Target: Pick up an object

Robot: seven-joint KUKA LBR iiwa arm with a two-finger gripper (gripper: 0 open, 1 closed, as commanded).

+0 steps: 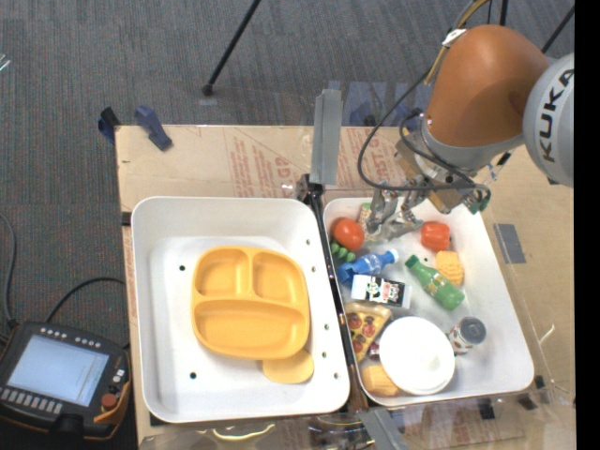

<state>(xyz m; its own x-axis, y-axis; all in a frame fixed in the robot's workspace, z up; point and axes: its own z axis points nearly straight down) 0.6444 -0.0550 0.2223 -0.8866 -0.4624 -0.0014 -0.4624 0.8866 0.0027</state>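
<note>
The arm [487, 82] shows a large, smooth, rounded orange shell, with a pale grey casing to its right bearing dark "KUKA" lettering. Below the orange dome sits a grey metal ring. Thin black cables and one yellowish cable loop from the top of the arm down around it. The gripper [392, 216] is bare silvery metal with slim fingers.

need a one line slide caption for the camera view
KUKA arm's gripper hovers over the toy-filled right bin, near a red tomato; the left bin holds a yellow tray.
</note>
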